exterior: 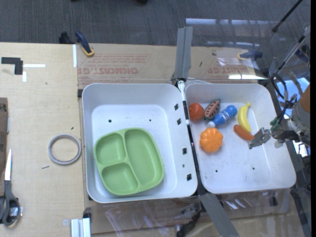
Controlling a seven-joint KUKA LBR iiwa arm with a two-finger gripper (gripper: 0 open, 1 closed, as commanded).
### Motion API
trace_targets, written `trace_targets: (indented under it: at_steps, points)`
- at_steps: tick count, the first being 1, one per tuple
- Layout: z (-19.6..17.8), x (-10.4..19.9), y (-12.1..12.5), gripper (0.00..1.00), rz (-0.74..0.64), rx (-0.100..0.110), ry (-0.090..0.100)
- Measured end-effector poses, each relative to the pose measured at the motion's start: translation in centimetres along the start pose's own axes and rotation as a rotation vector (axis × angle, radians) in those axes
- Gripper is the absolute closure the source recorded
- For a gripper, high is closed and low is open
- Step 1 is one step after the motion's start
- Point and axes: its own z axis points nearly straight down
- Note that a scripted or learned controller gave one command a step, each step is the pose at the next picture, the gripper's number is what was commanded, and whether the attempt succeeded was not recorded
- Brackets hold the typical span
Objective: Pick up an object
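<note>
Reaches in from the right edge of the camera view, low over the right side of the scene. Grey wrist hardware [289, 130] sits close to the frame edge, with a sliver of the orange band [312, 100] just above it — most of the arm cut off by the frame. Pincer [257, 138] extends leftward from the wrist, pointing left and slightly downward, ending in a small grey tip. Too small and blurred to tell how the tip is set — nothing visibly gripped.

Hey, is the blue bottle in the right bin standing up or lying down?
Lying down. The blue bottle rests on its side on the right bin floor, between the watermelon slice and banana.
</note>
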Motion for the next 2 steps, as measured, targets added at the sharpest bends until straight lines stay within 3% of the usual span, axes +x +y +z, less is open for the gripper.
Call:
trace_targets:
  at_steps: [1, 2]
  points:
    - [11.2, 5.2, 4.4, 0.0, 0.002, -0.002, 0.0]
    - [9.9, 6.7, 13.9, 0.0, 0.0, -0.004, -0.002]
